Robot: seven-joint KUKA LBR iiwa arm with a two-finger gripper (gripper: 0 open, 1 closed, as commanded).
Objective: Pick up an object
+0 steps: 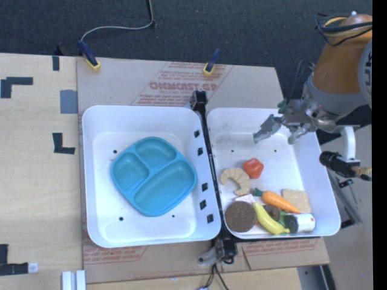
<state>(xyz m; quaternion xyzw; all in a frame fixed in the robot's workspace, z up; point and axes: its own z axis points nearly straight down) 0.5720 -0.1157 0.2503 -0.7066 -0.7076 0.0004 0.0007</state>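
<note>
Nothing picked yet, as far as you can see here. Your gripper [279,132] sits over the back part of the right bin [320,180], above bare white floor, with its two fingers spread apart and nothing between them. The arm's grey body and orange band come in from the right edge, above that bin.

Use the red pepper [253,167] as your landmark. It lies on the bin floor, below the gripper in the picture and a little left, apart from it. Just beside the pepper toward the front sits a pale croissant-like pastry [234,179]. Further front from the pepper: an orange carrot [279,200], a slice of toast [296,198] to the carrot's right, a brown round cookie [240,216] at the front left, a yellow banana [269,220] next to the cookie, and a white and dark bottle-like item [300,223] at the front right. Those front things crowd together, touching or nearly so.

Well left of the pepper, across the divider, the left bin [97,162] holds a blue sectioned plate [153,175].

Judgement: task at the start. Left to do: choose a target, descend, close, lift. The pepper looks the easiest, standing clear of the pile; the front cluster risks a bad pinch.
</note>
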